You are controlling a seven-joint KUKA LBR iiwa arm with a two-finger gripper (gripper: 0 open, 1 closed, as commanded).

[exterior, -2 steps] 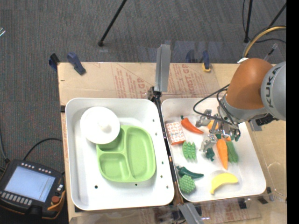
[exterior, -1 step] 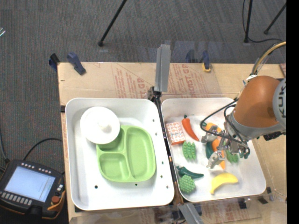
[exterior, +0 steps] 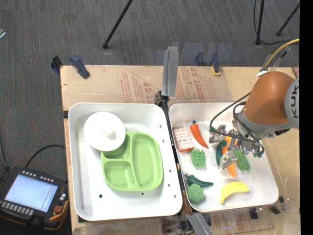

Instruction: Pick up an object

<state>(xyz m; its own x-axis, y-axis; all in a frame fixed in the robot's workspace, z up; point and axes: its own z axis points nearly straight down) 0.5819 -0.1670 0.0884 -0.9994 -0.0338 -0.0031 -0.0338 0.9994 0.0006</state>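
Here the arm point(exterior: 266, 106) hides part of the right bin point(exterior: 264, 192).

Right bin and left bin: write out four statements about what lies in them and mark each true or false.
1. The yellow banana lies in the right bin. True.
2. The green divided plate lies in the right bin. False: it is in the left bin.
3. The white bowl overlaps the green divided plate's upper left corner. True.
4. The gripper hangs over the left bin. False: it is over the right bin, among the toy vegetables.
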